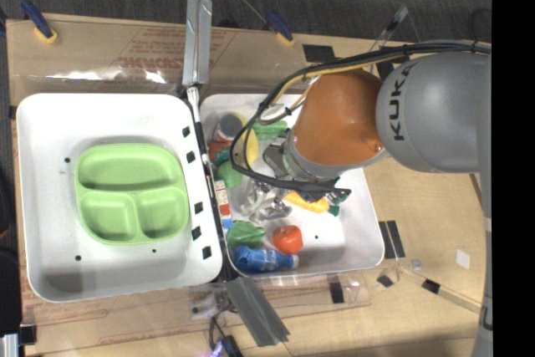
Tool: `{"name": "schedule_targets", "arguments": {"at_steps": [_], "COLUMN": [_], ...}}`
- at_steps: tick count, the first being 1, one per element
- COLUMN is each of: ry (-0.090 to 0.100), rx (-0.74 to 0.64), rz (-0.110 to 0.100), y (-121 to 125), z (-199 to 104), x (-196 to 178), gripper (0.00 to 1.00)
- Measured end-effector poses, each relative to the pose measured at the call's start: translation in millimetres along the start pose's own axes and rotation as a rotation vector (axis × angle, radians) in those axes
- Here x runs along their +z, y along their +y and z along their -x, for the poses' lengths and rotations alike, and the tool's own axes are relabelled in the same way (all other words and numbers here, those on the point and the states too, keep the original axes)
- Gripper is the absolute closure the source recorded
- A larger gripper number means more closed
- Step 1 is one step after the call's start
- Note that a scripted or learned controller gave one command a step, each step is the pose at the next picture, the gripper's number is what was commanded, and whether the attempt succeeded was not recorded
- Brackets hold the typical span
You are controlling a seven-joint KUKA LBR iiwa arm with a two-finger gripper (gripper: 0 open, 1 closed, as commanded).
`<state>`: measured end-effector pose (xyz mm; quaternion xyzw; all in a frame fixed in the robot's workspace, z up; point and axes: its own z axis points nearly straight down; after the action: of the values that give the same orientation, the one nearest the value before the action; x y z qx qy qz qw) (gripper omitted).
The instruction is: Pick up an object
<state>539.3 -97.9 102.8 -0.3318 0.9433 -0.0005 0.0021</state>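
The grey KUKA arm [435,113], its orange band over the wrist, reaches down into the right-hand bin [361,240], where its gripper [266,203] sits low among a jumble of small objects near the bin's middle. The metal fingers are lost in the clutter and partly masked by the wrist, so I cannot tell whether they are apart or closed, nor whether anything lies between them. Candidates for the pick lie close by: a red ball-like object [287,239] and a blue bottle [261,260] toward the bin's near edge, a yellow piece [308,202] just beside the gripper, green items along the left wall. The left bin [33,180] carries a green divided tray [131,192]. By this view the pick looks unfinished: nothing is visibly lifted, and grasp and raise remain.
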Motion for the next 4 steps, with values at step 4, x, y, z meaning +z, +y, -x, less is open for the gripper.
{"name": "schedule_targets", "arguments": {"at_steps": [4], "ry": [-0.007], "rx": [-0.051], "rz": [-0.006], "y": [-77], "z": [94], "x": [-160], "gripper": [1.00]}}
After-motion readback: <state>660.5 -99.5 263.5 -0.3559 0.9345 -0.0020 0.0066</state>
